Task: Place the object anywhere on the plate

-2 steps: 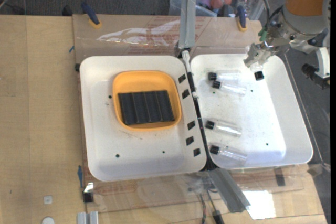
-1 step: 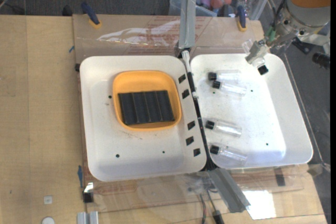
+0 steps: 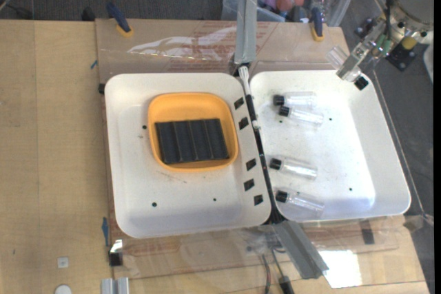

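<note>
Seen from above at a slant, two white bins are sitting side by side on a wooden bench. An orange plate (image 3: 192, 129) is lying in the left bin (image 3: 131, 203), carrying a dark ribbed block (image 3: 191, 140). Four clear tubes with black caps are lying scattered in the right bin (image 3: 386, 182): two (image 3: 293, 101) (image 3: 300, 114) far, one (image 3: 293, 166) in the middle, one (image 3: 299, 200) near. The gripper (image 3: 355, 69) is hanging over that bin's far right corner, seemingly carrying a clear tube (image 3: 350, 65) with a black cap; its fingers' spread is too small to tell.
</note>
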You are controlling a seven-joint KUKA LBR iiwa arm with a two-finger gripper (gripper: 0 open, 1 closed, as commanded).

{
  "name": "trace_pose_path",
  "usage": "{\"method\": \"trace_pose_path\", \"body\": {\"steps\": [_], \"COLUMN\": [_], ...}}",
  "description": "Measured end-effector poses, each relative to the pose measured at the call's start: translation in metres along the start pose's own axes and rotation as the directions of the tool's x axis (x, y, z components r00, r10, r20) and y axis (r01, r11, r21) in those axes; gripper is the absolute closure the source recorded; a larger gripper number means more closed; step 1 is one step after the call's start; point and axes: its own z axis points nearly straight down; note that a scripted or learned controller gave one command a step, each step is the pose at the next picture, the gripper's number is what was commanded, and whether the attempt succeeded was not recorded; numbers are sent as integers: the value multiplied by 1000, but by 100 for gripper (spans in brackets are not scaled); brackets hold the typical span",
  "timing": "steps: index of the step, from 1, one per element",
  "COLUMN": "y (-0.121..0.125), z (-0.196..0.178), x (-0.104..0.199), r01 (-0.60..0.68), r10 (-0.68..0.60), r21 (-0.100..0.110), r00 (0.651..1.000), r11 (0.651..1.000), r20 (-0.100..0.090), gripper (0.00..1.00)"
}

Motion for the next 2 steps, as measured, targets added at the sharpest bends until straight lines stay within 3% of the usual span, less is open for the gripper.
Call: {"method": "trace_pose_path", "body": {"steps": [1,2], "y": [-51,-65], "z": [-83,-144], "x": [-38,-52], "r01": [31,227], "r10": [-31,-227], "r21": [0,0], "r00": [1000,974], "r11": [1000,974], "r20": [1,3], "gripper": [100,100]}}
